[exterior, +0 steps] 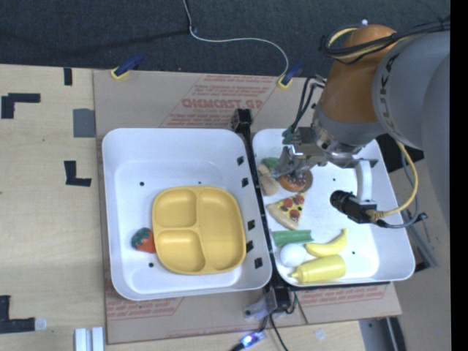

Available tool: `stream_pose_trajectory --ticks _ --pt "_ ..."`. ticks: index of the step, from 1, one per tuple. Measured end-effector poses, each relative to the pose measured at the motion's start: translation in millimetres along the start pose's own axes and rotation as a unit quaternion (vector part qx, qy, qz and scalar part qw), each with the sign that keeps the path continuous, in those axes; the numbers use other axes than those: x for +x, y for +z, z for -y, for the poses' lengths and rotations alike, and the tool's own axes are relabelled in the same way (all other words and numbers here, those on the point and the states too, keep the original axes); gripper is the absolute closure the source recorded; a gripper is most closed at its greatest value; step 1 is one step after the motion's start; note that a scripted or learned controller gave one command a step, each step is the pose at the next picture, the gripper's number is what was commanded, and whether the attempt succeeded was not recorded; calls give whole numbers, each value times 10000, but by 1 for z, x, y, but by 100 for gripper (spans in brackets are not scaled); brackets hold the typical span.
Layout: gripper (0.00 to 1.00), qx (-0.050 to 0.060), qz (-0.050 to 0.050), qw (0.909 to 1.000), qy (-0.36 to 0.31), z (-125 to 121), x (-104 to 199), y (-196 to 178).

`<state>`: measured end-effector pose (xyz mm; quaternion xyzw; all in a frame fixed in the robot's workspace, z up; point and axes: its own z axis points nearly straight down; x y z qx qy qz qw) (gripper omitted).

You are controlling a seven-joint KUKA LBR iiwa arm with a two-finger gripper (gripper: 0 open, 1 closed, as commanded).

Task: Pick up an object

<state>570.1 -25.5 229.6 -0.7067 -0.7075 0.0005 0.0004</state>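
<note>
Nearest the camera, at the front of the right bin (398, 265), a yellow bottle (319, 269) lies on its side with a white egg (292, 254) touching its left end and a banana (326, 245) just behind it; a green bean pod (292, 236) lies just behind the egg. They sit loose and jumbled (as toys tipped in for picking trials would, I judge), none stacked, so each offers free sides. Behind the pod, toward the bin's middle, lies a pizza slice (287, 208); to the right of the slice a black cylinder (348, 204) hangs on the arm's cable.

Farther back in the same bin the gripper (296, 168) points down at a brown round piece (298, 182), perhaps a biscuit or burger, which is the likely thing to be picked; it lies behind the pizza slice, near the bin's left wall, with a tan piece (267, 184) and something green (269, 163) just beside it. Whether the jaws are open, closed or around the brown piece I cannot tell; the wrist covers the fingertips and the toys there blur together.

Left of the right bin, the left bin (121, 159) holds a yellow divided plate (197, 229) and, touching the plate's left edge, a red and green toy (142, 239) partly tucked under it. The arm (365, 72) is cut off at the frame's right.
</note>
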Motion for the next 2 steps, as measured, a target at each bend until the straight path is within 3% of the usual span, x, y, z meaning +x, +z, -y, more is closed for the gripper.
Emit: stream_pose_trajectory --ticks 2 --pt "100 15 4 10000 -1 -7 4 17"
